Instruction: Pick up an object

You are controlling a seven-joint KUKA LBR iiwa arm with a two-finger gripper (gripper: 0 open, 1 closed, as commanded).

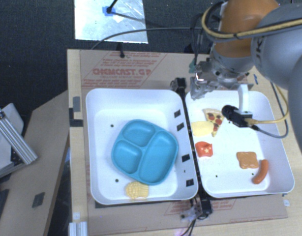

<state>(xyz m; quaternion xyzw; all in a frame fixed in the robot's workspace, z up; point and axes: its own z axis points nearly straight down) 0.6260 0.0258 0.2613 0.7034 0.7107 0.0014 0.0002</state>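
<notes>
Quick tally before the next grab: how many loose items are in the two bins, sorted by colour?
Blue: 1, the divided plate
Yellow: 2, the corn cob and the pale yellow piece
Red: 1, the red piece
Orange-brown: 2, the toast and the sausage
Mixed yellow and red: 1, the pizza slice
Total: 7

Bench (57, 132) w/ brown cardboard sheet (122, 70) carrying two white bins: right bin (279, 146) directly under the gripper (204, 88), left bin (99, 146) beside it, away from the arm.
</notes>
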